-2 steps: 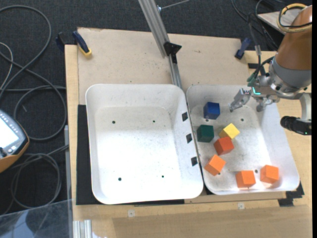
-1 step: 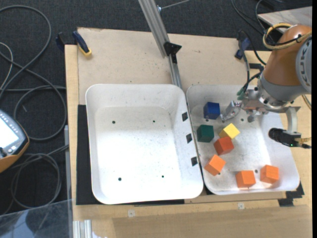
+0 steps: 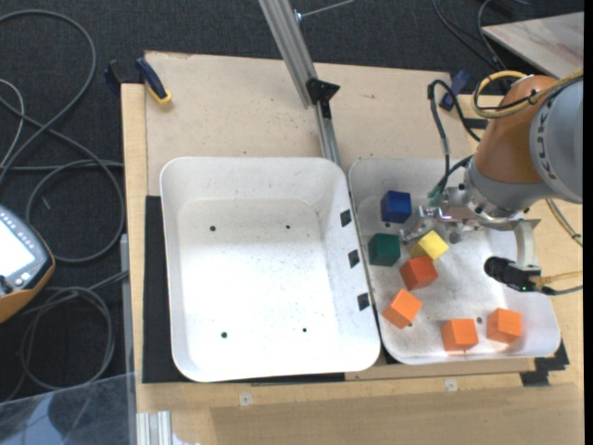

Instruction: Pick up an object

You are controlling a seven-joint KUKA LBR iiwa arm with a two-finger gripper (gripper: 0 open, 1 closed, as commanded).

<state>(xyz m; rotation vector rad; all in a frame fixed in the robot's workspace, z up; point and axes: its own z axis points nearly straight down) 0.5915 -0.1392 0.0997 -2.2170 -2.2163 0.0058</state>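
Two white bins (image 3: 185,188) sat side by side. The right one held seven blocks: three orange (image 3: 459,334), one red (image 3: 419,272), one yellow (image 3: 433,245), one green (image 3: 384,248) and one blue (image 3: 396,206).

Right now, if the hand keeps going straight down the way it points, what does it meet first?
Most likely the yellow block, which sits just under the hand in the right bin. Height is hard to judge from this slanted view.

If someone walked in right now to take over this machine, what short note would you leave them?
Gripper: low in the right white bin, over the small yellow cube; finger state unclear.
Things: blue cube, dark green cube, red cube and three orange cubes all lie in the right bin.
Done: nothing visibly lifted.
Left: grasp one cube and raise it.
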